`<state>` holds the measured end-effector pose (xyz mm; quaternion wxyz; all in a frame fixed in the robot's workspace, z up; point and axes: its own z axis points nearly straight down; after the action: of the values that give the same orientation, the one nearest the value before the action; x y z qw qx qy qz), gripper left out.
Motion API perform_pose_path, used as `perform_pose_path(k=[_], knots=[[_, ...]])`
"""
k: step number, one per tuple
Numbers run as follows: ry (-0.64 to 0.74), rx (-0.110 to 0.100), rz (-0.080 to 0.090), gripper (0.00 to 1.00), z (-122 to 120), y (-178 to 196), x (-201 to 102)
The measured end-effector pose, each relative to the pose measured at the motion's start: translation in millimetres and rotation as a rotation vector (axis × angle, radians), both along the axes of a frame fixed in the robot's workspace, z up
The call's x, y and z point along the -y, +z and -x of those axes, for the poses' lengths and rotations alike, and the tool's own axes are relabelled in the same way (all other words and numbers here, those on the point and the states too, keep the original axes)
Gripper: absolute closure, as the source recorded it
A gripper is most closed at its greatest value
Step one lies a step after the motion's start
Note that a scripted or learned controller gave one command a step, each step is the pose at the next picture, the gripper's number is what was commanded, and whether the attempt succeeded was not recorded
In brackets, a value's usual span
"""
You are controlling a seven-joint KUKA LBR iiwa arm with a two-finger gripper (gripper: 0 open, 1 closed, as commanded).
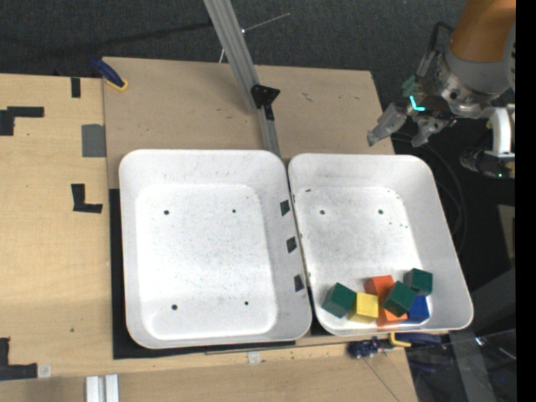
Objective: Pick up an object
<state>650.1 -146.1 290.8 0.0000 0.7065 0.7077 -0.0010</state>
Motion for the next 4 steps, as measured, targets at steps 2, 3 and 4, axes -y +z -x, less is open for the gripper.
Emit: perform_pose_path(k=[2, 3, 4], knots=[[-0.001, -0.004, -0.001, 0.00, 6.2, -109.0, 2.9], [-0.001, -0.007, -0.002, 0.00, 9.1, -173.5, 1.9], [0.001, 0.000, -0.001, 1.00, 6.9, -159.7, 1.4]])
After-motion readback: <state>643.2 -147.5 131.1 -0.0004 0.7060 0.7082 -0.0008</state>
